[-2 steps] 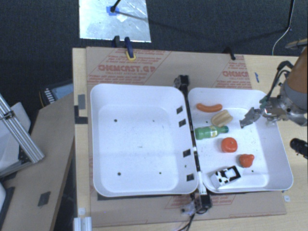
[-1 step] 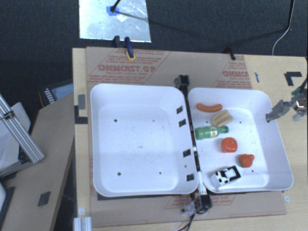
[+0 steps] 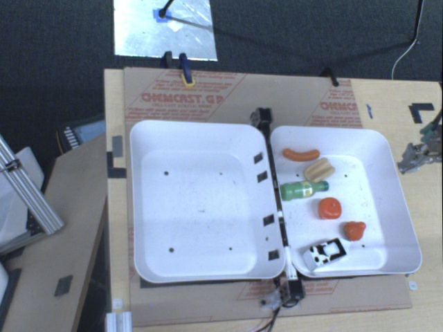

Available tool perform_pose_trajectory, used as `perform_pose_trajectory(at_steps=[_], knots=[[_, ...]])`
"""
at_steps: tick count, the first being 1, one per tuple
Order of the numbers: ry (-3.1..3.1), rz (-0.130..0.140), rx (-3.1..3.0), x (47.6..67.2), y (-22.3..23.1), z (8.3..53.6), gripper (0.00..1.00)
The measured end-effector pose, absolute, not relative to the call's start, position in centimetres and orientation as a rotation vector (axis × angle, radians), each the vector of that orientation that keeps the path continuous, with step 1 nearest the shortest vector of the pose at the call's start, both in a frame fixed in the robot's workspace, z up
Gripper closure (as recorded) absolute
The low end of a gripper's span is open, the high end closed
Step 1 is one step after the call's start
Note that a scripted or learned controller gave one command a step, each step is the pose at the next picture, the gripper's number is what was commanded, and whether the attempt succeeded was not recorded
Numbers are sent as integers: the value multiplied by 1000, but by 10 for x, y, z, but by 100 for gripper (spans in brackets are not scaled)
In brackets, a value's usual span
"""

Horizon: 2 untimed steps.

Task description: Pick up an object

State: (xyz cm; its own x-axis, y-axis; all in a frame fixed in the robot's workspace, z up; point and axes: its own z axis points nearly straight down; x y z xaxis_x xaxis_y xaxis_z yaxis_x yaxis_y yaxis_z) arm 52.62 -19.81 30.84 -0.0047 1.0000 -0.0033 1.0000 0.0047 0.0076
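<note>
In the right bin (image 3: 387, 206) lie a sausage (image 3: 300, 155), a bun (image 3: 319, 169), a green bottle (image 3: 302, 189), a tomato (image 3: 330, 208), a red piece (image 3: 354, 231) and a black-and-white toy (image 3: 325, 252) at the near wall. The gripper (image 3: 417, 154) sits at the frame's right edge, outside the bin and well apart from them; its state cannot be told.

Two white bins sit side by side on the bench. The right bin (image 3: 387, 185) holds six things — a sausage (image 3: 301, 155), a bread roll (image 3: 319, 169), a green bottle (image 3: 303, 189) lying flat, a tomato (image 3: 329, 208), a small red piece (image 3: 354, 231) and a black-and-white toy (image 3: 327, 252), perhaps a cow. The gripper (image 3: 415, 155) hangs beyond the bin's right wall — over bare bench.
</note>
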Motion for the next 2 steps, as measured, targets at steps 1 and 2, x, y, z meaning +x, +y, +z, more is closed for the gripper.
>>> perform_pose_trajectory(at_steps=[1, 2], knots=[[2225, 8, 2206, 591, -158, 368, 100], [2232, -3, 2217, 575, -124, 296, 100]])
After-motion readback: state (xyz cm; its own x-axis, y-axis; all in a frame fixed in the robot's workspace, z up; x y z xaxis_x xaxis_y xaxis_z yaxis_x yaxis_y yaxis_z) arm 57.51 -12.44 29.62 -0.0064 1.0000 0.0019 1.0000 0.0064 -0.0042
